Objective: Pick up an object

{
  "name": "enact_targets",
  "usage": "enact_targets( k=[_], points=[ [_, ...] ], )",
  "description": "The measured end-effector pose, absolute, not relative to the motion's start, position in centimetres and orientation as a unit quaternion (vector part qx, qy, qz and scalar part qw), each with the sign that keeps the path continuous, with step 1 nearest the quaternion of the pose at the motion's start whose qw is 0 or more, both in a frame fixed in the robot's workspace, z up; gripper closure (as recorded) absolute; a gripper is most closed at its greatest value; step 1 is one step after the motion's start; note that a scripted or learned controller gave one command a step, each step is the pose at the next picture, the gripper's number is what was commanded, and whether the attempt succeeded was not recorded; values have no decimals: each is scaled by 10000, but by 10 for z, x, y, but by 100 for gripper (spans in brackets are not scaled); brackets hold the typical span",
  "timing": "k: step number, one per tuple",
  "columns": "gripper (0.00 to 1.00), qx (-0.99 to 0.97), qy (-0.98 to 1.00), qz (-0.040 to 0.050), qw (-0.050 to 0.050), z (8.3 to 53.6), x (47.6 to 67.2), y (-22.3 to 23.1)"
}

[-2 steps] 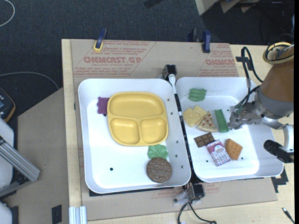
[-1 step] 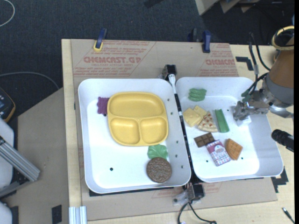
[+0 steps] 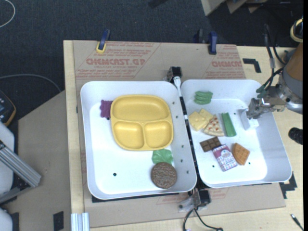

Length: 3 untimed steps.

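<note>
From the overhead camera we see the two white bins side by side, and we take the yellow divided tray [image 3: 142,121] in the left bin [image 3: 98,172] as our landmark. Tucked against the tray's left edge is a purple item [image 3: 105,108], partly hidden by the tray, so we cannot name its shape. Just below the tray lies a green leafy piece [image 3: 162,155], and touching that from below is a round brown patty [image 3: 164,175].

Moving right of the tray, across the divider, we find the right bin [image 3: 274,143] with its scatter of toy food: a green ridged piece [image 3: 203,97] at the top, a pale yellow cheese-like wedge [image 3: 199,119], a cracker-like slice [image 3: 213,126] beside it, a green stick [image 3: 228,124], a brown chocolate block [image 3: 210,143], a pink-and-white packet [image 3: 224,158] and an orange waffle piece [image 3: 240,154].

Further right again, the gripper [image 3: 246,120] hangs over the right bin, just beside the green stick. Its grey fingers blur against the white floor, so we cannot tell whether they are spread or closed, and we see nothing between them. The arm [image 3: 293,76] is cut off by the frame's right edge.
</note>
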State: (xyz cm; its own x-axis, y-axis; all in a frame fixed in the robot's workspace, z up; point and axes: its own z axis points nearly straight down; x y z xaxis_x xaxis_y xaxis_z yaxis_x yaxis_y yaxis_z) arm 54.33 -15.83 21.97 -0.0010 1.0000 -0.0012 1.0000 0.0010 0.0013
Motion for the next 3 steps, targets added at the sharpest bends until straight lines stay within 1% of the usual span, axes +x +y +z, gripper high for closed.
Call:
enact_targets(
  k=[1,2,3],
  points=[
    [100,7074,7068,-4,-4,216,543,-120],
    [100,7073,7069,-4,-14,225,537,-81],
    [100,7075,7067,-5,-7,217,533,-30]
  ],
)
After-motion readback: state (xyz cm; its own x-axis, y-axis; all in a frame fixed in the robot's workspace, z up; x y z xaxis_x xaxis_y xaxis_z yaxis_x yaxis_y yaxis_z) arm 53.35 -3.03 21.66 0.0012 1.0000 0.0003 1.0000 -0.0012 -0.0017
